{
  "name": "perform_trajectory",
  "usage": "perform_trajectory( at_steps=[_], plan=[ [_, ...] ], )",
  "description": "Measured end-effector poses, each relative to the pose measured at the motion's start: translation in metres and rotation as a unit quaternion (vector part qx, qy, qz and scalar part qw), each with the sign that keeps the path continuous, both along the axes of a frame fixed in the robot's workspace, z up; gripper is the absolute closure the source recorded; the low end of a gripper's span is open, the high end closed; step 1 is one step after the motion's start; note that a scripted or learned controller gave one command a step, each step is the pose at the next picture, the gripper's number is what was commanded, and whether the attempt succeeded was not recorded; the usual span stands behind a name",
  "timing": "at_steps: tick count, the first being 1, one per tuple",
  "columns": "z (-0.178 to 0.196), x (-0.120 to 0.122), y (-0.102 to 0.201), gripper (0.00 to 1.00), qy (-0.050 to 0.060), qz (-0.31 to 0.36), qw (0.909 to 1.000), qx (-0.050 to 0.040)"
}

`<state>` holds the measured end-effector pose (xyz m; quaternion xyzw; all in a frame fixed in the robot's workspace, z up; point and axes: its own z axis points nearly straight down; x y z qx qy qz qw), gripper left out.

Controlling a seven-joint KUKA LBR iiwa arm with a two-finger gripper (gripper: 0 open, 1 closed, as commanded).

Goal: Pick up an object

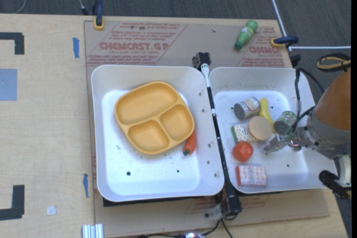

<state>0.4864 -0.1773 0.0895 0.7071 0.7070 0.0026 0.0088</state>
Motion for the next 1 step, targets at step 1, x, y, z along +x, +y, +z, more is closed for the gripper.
perform_trajectory(
  at_steps=[1],
  plan=[
    [0.0002, -0.0027, 0.0544, 0.0, -0.001, -0.001, 1.0, -0.0004]
  ],
)
